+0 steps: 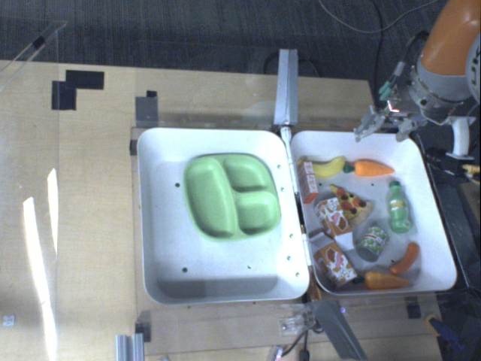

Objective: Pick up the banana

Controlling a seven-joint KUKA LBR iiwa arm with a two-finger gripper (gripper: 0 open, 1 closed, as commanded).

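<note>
At the near edge of the right-hand shallow white bin [440,273] lie an orange toy carrot [385,280] and small snack packets [335,265]. Farther back, the curved yellow plastic banana [328,167] rests untouched — pickup not yet begun. Beyond the far rim, the two-finger gripper [385,124] hovers, jaws apart, holding nothing.

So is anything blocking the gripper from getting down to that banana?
Nothing visible does. The gripper hangs over the right bin's far rim, and the banana lies uncovered near that rim. The carrot sits close beside it, crowding one end.
</note>
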